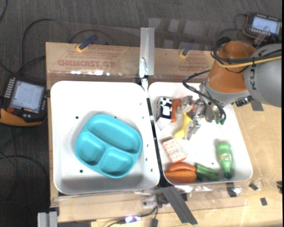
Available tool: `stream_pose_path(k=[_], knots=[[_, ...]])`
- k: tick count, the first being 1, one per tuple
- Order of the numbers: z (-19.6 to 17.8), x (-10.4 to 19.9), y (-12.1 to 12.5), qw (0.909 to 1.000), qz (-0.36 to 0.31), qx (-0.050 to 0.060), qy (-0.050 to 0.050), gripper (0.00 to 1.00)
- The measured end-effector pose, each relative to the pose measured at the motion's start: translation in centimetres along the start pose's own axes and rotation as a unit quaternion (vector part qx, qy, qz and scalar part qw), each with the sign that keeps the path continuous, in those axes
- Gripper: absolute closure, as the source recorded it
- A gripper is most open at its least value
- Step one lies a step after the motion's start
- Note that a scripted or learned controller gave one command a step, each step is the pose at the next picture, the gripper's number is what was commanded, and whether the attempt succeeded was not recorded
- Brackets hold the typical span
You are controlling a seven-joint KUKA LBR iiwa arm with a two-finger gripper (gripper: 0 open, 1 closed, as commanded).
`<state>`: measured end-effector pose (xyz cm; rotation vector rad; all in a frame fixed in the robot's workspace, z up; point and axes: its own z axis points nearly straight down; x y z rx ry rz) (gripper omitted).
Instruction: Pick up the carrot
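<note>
Gripper, its aperture impossible for me to judge among the clutter, hovers just beside the carrot, whose long axis runs steeply along the bin toward the far wall.

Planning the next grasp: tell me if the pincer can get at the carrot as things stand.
Probably yes. The carrot lies uncovered near the right bin's far edge, and the pincer hovers just beside it; a black-and-white item and a yellow piece crowd close.

My bins look like smooth white plastic; the teal tray is glossy plastic, the green bottle shiny, the worktop matt wood.
</note>
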<state>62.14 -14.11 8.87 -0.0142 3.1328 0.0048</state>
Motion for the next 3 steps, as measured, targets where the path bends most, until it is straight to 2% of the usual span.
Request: stream_pose_path(k=[1,2,3], knots=[[-1.2,-0.3,0.1,1.0,0.0,-0.001,-0.005,1.0],[-10.6,3.2,2.9,0.9986,-0.052,0.002,0.002,1.0],[-11.0,6.2,5.5,0.9722,-0.234,0.0,0.004,1.0]])
